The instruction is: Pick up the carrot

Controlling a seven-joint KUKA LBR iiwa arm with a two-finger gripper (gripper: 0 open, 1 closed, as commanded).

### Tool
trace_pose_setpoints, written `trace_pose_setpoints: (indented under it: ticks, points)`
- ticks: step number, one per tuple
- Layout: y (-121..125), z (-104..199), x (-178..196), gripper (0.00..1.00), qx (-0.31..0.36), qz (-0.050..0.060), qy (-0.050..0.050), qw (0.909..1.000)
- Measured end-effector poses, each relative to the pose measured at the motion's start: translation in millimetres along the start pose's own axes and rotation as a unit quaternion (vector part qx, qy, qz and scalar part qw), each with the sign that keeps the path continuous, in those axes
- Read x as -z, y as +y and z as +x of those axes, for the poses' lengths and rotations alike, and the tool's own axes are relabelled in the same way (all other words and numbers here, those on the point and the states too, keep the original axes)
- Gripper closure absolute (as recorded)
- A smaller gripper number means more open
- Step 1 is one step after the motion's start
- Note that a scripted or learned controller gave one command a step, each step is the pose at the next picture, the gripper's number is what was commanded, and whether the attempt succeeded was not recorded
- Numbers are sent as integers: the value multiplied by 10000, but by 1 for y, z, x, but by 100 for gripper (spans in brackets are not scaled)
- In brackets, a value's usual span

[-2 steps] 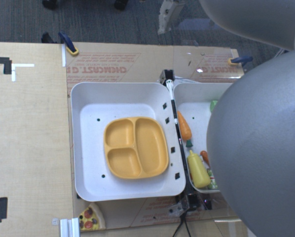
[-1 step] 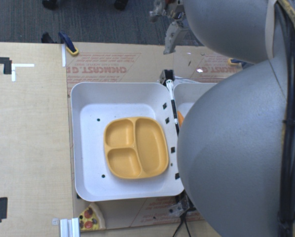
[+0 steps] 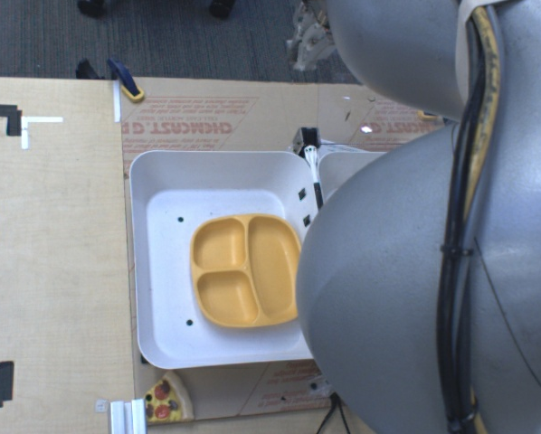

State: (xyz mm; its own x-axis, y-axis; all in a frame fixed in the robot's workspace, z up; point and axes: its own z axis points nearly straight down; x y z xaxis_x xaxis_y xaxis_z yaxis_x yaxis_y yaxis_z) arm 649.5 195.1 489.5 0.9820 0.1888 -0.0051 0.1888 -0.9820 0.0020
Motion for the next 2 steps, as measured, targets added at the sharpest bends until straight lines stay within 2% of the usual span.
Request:
trace_pose_setpoints:
  ticks: [1,2]
  points:
    - [0,0,0,0,4,-1,3,10000]
    - [-33,9,50,0,102,6,20,9999]
